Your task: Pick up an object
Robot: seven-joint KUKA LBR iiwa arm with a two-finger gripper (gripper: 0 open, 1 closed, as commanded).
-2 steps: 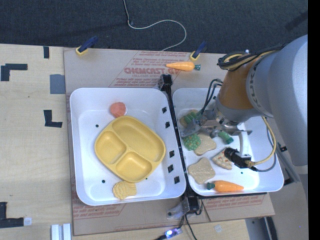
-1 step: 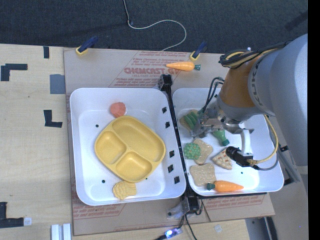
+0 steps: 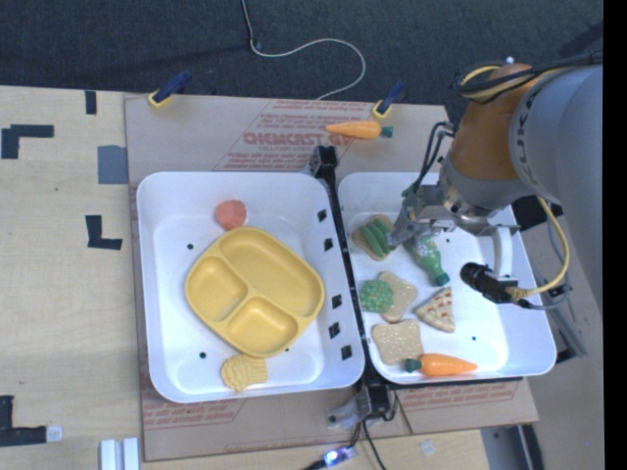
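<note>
Two white bins sit side by side on the bench: nearest in the right bin (image 3: 529, 355) lies a carrot (image 3: 446, 365), farther back the gripper (image 3: 413, 231) hangs over a green bottle (image 3: 427, 258), finger spread unclear.

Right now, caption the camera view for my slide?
Gripper low in the right bin among toy foods; yellow tray in the left bin.

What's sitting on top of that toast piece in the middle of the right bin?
A green broccoli toy lies on the toast piece. The toast under it is covered, so I cannot tell what is there.
</note>
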